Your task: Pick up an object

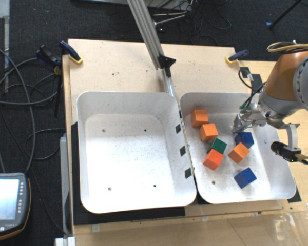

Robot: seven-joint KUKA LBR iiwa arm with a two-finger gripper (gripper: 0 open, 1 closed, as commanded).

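While the blocks are lying in the right bin (277, 188), the claw (241, 128) is hanging over a blue block (245, 139); I cannot tell its grip

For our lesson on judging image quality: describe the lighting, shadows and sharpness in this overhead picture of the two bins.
Camera view: light is even and soft, with no harsh glare on the left bin; the blocks, such as the lower blue block, cast only faint shadows in the right bin; block edges look sharp, while the gripper is slightly soft and the floor at the top is dark.
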